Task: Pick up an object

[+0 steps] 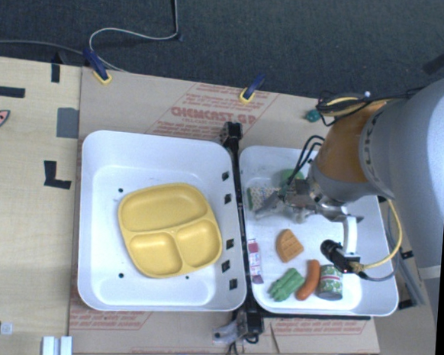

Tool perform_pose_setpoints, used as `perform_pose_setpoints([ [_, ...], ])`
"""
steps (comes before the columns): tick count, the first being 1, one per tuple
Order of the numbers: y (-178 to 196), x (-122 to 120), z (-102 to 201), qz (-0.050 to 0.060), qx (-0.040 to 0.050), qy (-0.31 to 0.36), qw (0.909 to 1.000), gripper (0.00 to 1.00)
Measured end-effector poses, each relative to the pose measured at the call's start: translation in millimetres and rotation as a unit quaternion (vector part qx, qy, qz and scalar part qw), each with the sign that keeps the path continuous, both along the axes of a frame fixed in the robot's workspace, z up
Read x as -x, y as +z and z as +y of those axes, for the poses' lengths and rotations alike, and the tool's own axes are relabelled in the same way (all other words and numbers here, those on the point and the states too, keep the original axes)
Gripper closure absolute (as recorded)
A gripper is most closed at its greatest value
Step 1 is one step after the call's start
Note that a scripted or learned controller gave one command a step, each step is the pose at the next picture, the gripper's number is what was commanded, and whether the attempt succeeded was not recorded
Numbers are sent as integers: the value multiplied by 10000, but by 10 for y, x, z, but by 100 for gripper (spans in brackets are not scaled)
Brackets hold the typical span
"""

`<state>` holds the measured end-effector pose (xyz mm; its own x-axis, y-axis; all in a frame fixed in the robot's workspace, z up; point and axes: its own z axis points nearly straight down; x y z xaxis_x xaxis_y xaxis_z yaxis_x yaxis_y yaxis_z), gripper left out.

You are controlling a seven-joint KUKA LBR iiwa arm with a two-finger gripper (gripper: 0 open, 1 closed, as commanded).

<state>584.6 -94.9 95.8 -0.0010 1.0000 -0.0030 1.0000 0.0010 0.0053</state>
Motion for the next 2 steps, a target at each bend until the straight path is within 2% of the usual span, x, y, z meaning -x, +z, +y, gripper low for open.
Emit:
perform_pose_setpoints([
  [1,-100,-112,6,25,-15,-3,10000,0],
  [2,-3,-117,2,11,-7,0,10000,100],
])
